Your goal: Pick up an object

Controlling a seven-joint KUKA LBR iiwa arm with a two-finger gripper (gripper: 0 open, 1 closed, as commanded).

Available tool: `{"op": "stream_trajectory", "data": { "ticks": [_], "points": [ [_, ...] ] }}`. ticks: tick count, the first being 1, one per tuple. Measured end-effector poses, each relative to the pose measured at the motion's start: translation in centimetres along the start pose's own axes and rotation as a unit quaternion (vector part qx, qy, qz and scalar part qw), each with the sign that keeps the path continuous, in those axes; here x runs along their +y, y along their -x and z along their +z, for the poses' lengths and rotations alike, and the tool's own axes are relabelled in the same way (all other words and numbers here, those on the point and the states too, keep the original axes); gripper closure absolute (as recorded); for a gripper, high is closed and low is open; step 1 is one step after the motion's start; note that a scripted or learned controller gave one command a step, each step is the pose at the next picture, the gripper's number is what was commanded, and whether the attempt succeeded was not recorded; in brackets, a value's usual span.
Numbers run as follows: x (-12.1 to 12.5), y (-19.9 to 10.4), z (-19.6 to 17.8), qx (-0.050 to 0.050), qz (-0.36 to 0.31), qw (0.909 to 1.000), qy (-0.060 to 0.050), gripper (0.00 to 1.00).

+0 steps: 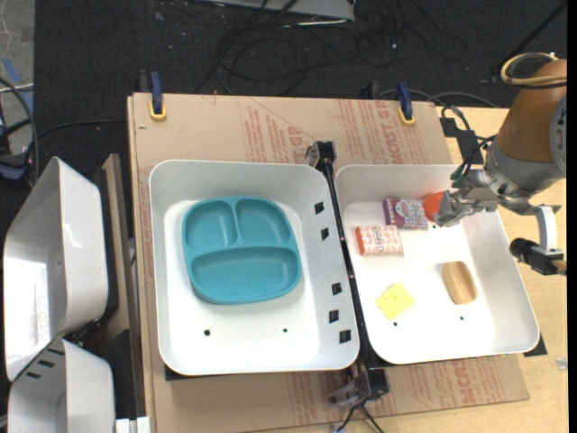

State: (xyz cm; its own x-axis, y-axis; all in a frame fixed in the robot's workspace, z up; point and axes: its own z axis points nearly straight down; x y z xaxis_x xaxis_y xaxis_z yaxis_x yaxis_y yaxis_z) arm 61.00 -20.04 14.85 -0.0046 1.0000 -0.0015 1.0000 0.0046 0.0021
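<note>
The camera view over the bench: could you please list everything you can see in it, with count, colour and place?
Bins: two, white, side by side on the bench.
Divided plate: one, teal, three compartments, middle of the left bin.
Purple packet: one, purple and white, upper part of the right bin, by the gripper.
Pink carton: one, pink and white, just below the purple packet.
Yellow piece: one, yellow, flat, lower middle of the right bin.
Bread roll: one, tan, oblong, right of the yellow piece.
Clamps: two, blue and yellow, on the bench's far edge.
Tubs: two, white, left of the bench.
Cables: several, black, on the floor beyond.
Arm: one, grey and orange, from the right.
Gripper: one, grey, low over the right bin's upper part.
</note>
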Motion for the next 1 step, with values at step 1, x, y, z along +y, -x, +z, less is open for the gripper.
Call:
{"op": "stream_trajectory", "data": {
  "ticks": [1],
  "points": [
    [0.80, 0.49, -4.68, -0.001, 0.001, 1.0000, 0.002, 1.00]
  ]
}}
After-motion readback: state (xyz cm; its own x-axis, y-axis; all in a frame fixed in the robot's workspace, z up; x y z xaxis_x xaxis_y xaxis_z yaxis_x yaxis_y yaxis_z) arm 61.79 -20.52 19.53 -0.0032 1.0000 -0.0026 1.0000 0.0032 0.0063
